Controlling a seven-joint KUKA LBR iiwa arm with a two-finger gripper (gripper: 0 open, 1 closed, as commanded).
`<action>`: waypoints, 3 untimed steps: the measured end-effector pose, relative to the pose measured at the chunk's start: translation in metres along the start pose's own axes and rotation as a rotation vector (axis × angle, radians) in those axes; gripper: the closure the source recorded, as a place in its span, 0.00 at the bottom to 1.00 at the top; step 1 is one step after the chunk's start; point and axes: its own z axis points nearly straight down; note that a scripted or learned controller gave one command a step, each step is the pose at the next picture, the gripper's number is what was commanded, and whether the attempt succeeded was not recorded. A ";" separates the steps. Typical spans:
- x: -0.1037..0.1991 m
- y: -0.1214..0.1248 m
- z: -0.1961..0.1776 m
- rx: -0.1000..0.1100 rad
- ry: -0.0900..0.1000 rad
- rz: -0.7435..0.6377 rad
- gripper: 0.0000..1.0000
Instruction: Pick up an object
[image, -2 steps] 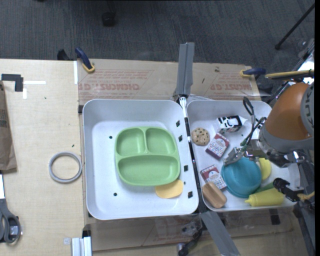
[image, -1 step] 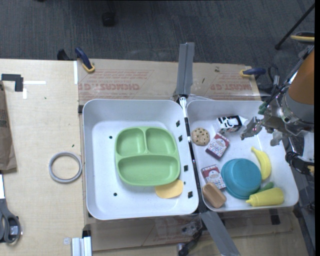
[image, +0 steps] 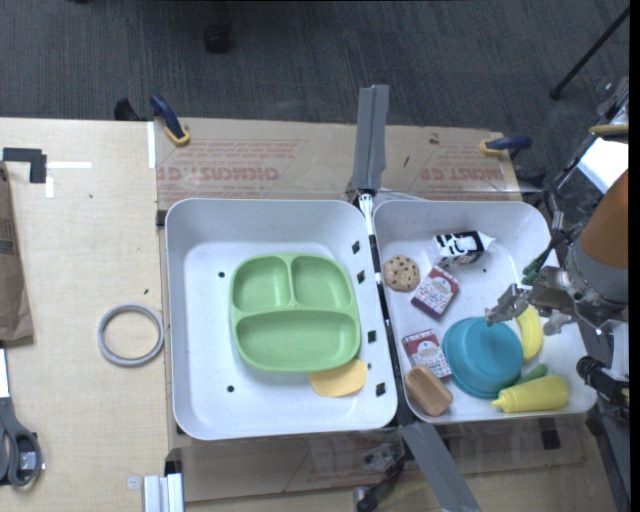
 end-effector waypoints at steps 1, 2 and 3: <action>0.018 0.017 0.067 -0.003 0.001 -0.166 0.00; 0.029 0.008 0.067 -0.003 0.000 -0.194 0.00; 0.031 0.001 0.066 -0.012 -0.001 -0.269 0.00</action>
